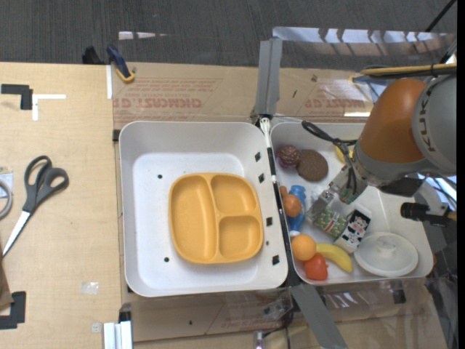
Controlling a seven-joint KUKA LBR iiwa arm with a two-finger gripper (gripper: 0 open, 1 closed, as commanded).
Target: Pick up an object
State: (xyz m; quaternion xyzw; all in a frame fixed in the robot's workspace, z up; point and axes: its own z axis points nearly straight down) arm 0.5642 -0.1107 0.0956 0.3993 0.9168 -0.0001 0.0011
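Several small items crowd the right bin [421,271]; a green carton [328,222] lies mid-bin just under the end effector [341,192]. Its grip state cannot be told. Reaching in from the right, the arm [407,126] slants down-left over the bin.

tray [215,217]: matt yellow plastic | bins [134,217]: smooth white plastic | bench [58,267]: pale wood

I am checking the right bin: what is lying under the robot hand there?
Under the hand lies a green-and-white packet, next to a black-and-white carton. The arm covers the bin floor behind it.
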